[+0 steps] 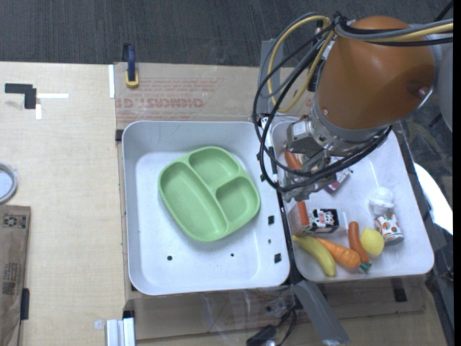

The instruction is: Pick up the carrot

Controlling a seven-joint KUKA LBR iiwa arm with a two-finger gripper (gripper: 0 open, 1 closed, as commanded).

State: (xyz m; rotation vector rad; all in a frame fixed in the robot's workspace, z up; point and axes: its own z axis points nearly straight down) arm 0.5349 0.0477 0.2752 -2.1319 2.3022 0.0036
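Gripper [306, 166] low over the right bin's [410, 262] upper left, amid cables; open or closed cannot be told.

Carrot [338, 251] flat near the right bin's front edge, well apart from the gripper, long axis slanting from upper left to lower right, green-tipped end lower right, beside one banana [317, 254] and one lemon [372, 242]. One green divided plate [209, 192] in the left bin [140, 215].

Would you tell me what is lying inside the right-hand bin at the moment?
In the right bin lie a carrot, a banana, a lemon and a small carton. The arm covers the bin's upper left part, so anything there is hidden.
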